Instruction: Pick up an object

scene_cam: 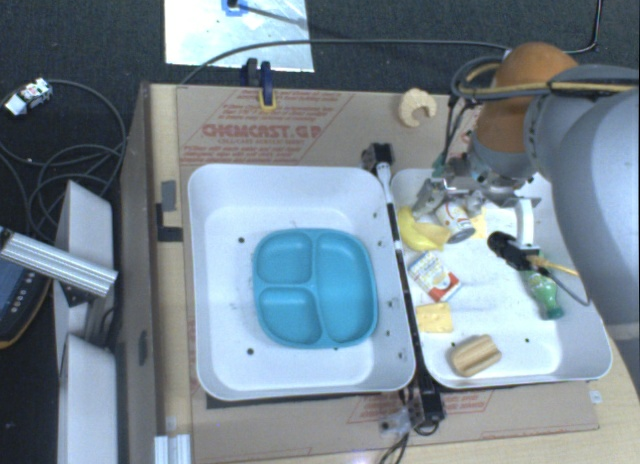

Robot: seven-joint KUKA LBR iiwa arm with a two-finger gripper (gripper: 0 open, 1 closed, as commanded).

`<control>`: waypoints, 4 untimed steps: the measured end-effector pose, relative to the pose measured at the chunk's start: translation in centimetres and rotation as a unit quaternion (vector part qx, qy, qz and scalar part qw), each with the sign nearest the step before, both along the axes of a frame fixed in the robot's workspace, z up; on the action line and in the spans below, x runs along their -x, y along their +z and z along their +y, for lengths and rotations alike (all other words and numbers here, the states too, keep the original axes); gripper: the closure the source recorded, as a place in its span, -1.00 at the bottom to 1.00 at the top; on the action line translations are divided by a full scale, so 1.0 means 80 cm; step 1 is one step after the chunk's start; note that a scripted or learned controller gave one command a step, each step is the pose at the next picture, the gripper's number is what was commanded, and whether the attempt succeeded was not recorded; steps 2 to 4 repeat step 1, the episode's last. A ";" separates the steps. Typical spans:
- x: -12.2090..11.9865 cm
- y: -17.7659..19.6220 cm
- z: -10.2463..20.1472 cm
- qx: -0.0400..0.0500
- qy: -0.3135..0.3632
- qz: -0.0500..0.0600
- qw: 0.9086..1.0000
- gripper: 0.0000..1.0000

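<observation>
Right now, low in the right bin (575, 347), near its far left corner, with the gripper (446, 207) set in among the clutter. Cannot tell from this slant how wide open, or what, if anything, clamped: too much grey metal and wrist over the spot. Directly beneath, touching or nearly so and a shade toward the near right of the gripper, a small can (459, 225), tipped on its side, long axis running slantwise from far left to near right, round end turned to the near side. Just left of that, close to the bin wall, a yellow banana-like piece (418, 232), curved, lying roughly along the wall. Probably the can as the target, being closest; hardly any travel needed, only a short drop and a closing across the narrow body rather than along the length. Some risk of catching the yellow piece as well, given the two side by side. Further toward the near edge, apart from the gripper: a red-and-white packet (433, 275), a pale yellow square (433, 318), a tan block (473, 354), and off to the right a green bottle-shaped thing (547, 295). In the left bin (215, 252), a blue divided plate (312, 287), out of the way. Nothing lifted yet, to judge by the can seemingly down on the bin floor; pick not yet done
</observation>
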State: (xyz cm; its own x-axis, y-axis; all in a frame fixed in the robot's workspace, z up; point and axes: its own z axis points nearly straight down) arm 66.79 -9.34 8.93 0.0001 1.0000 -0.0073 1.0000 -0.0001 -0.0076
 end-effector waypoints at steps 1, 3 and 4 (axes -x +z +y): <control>-0.004 0.012 0.006 -0.002 0.003 -0.009 1.000 1.00; -0.004 0.012 0.006 -0.002 0.003 -0.009 1.000 1.00; -0.004 0.012 0.006 -0.002 0.003 -0.009 1.000 1.00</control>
